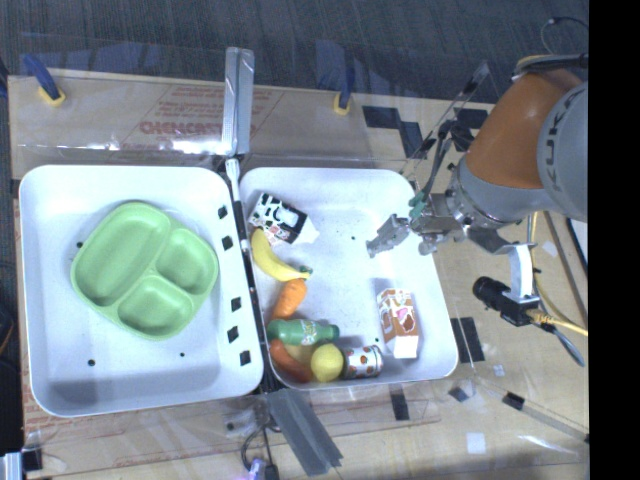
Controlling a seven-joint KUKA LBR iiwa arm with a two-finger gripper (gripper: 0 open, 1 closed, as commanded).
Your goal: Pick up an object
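The gripper [385,236] hangs empty, whether spread I cannot tell. Just below it lies the small carton [398,322]: light, stiff (crushable), best pinched across its narrow sides.

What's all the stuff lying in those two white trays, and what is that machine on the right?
White bins: two, side by side; left, right.
Divided plate: one, green, in the left bin.
Black-and-white carton: one, right bin, top left.
Banana: one, yellow, below that carton.
Carrot: one, orange, below the banana.
Bottle: one, green, bottom left.
Lemon: one, yellow, bottom edge.
Small can: one, beside the lemon.
Carton: one, white and orange, right side.
Arm: one, grey and orange, from the right.
Pincer: one, above the right bin, holding nothing.
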